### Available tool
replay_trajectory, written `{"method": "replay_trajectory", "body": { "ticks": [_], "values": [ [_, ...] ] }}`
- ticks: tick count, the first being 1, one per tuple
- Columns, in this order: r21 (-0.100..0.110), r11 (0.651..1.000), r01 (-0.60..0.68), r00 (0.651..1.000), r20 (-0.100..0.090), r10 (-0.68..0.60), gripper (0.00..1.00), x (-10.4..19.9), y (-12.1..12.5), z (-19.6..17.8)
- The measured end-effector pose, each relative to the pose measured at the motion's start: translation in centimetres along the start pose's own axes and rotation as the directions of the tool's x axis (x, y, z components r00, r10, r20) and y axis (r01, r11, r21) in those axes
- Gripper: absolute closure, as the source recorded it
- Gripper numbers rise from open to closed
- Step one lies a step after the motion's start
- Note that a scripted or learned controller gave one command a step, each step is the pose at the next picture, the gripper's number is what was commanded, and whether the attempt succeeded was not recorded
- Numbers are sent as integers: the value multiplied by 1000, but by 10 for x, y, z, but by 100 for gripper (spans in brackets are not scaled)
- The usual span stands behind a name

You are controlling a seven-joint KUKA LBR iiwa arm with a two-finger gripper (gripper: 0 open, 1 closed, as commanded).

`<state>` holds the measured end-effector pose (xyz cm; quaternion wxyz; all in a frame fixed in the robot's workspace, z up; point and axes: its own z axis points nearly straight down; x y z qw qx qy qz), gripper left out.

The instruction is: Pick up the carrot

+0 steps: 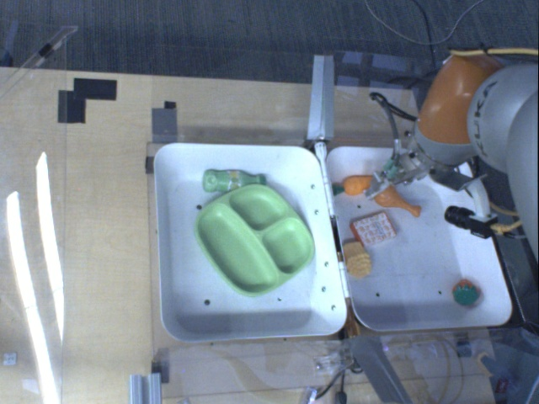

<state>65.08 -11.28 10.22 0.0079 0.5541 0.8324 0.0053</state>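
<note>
Part of the maker's lettering shows on the grey arm, too cropped to read.

Grey arm, orange wrist band

A robotics lab: a grey and orange robot arm reaches over two white bins on a wooden desk, cables trailing across grey carpet.

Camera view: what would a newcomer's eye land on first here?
The green divided plate fills the middle of the left bin, a green bottle lying just above it. In the right bin, the hand hovers beside the carrot near the top-left corner.
</note>
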Motion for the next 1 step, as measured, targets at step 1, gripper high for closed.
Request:
{"method": "replay_trajectory", "body": {
  "ticks": [1],
  "values": [
    [9, 998, -64, 998, -3, 64, 100, 63, 18, -85]
  ]
}}
